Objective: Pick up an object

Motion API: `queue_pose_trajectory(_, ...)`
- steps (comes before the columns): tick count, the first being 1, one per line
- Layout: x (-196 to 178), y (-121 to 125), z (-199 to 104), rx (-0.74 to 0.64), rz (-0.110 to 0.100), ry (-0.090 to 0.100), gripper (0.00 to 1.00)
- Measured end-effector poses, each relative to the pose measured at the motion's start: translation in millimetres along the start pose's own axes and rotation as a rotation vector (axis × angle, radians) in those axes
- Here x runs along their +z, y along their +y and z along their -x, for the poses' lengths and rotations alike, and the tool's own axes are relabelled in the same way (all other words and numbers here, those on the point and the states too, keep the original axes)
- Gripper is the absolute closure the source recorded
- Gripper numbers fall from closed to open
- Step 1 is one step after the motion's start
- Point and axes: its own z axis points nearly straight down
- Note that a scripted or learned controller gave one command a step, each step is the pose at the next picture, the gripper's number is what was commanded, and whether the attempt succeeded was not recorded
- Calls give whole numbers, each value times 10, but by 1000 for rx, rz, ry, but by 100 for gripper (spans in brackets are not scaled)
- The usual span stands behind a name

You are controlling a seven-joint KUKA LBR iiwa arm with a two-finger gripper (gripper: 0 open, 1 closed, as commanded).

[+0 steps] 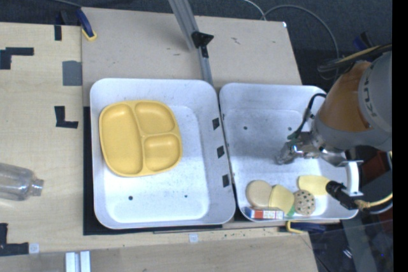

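Toys sit bunched toward the near edge of the right bin (268,99), below my tool (285,156) in the picture and apart from it: a tan round piece (259,192), a pale yellow piece (281,197), a speckled cookie (305,202) and a yellow slice (312,184). My tool hangs low over bare bin floor; whether it is wide or narrow I cannot tell. Far to its left, the other bin (115,200) carries a yellow divided plate (140,137).
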Motion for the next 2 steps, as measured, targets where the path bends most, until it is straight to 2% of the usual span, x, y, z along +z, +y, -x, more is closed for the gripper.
queue_pose_trajectory(1, -1, -16, -293, -2, 0, -1, 100)
queue_pose_trajectory(2, -3, -367, -347, 0, 1, 1, 100)
